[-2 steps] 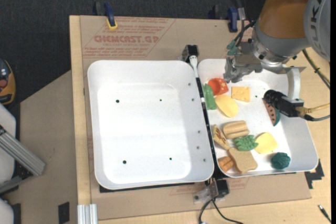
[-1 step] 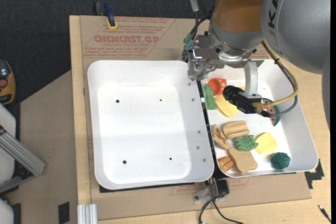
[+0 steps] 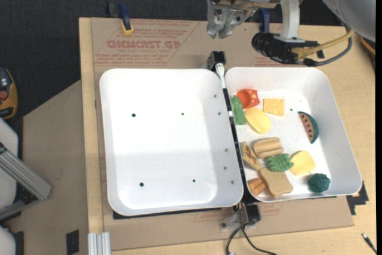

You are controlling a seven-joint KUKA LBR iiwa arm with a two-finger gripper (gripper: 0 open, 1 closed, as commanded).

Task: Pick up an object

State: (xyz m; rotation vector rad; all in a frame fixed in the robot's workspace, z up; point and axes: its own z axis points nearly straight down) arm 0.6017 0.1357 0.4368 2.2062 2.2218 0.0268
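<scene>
My gripper hangs high above the back edge of the bench, over the cardboard behind the seam between the two bins. Nothing is between its fingers. The right bin holds toy food: a red pepper piece, a green pod, a yellow lemon-shaped piece, an orange cheese square, a watermelon slice, a hot dog bun, fries, a leafy green, a yellow piece, a toast slice and broccoli.
The left bin lies beside the right one, both resting on a cardboard sheet. A blue and yellow clamp grips the sheet's back left edge. A black clip joins the bins at the back.
</scene>
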